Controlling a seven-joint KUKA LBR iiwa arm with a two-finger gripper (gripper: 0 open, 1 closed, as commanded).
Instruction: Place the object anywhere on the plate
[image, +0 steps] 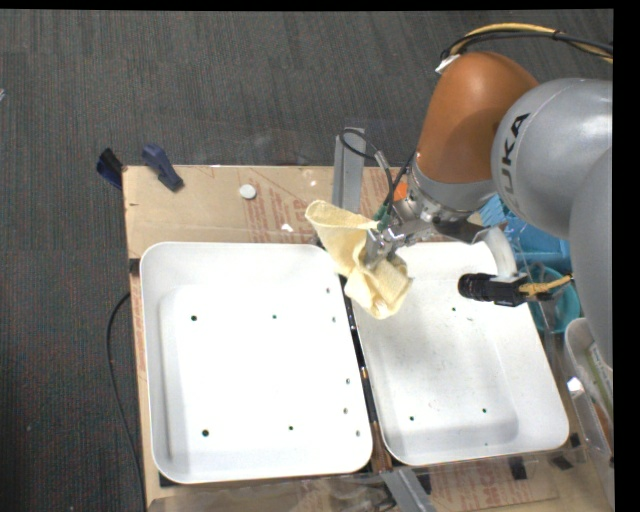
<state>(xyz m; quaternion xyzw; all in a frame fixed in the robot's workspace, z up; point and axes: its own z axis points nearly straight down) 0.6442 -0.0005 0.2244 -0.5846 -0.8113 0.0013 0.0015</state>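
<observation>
A pale yellow cloth (358, 258) hangs crumpled over the divide between the two white bins, near their far edge. My gripper (384, 246) comes down from the grey arm at the upper right and is shut on the cloth, whose folds drape to the left of and below the fingers. The cloth's lower end dangles just above the left rim of the right bin (470, 400). The left bin (250, 440) lies beside it.
A brown cardboard sheet (200, 205) under the bins carries a small white disc (247, 191) and blue clips (160, 166) at its far left. A grey metal post (347, 170) stands behind the bins. Blue material (530, 250) lies at the right.
</observation>
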